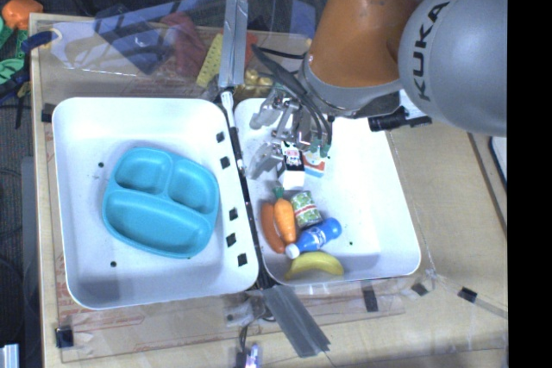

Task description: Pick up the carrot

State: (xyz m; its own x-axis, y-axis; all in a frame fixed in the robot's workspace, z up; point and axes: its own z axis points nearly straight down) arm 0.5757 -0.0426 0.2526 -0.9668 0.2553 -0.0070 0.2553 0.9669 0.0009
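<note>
Altogether two white bins (78, 211), one carrot (284, 220), one banana (315, 265), one blue tray (161, 201)

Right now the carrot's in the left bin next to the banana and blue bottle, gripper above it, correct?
Not quite: the camera view shows the carrot in the right bin, not the left. It does lie by the banana and blue bottle, with the gripper above it.

Blue tray (161, 203) in left bin (78, 134); banana (315, 265), bottle (316, 237) right.

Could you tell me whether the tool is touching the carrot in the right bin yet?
Apart. In the camera view, the tool hangs above the carrot, with white bin floor visible between them.
</note>
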